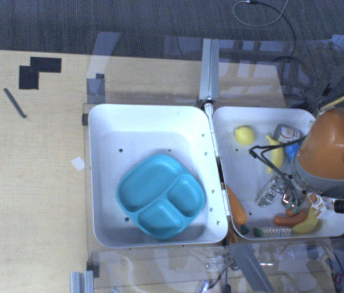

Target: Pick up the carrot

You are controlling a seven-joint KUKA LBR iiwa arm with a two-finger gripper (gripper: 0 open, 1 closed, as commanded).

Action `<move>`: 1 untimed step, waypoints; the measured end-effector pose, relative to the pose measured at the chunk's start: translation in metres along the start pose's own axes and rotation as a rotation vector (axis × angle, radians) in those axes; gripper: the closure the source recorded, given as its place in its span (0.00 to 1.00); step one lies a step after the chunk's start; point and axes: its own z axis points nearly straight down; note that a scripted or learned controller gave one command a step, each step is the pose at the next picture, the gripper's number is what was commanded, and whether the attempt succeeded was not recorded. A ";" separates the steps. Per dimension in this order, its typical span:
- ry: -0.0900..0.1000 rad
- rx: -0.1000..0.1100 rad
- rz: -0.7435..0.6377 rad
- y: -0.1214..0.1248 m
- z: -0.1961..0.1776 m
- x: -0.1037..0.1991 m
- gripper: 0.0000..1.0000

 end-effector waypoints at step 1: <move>-0.007 0.003 -0.019 0.027 0.000 0.017 1.00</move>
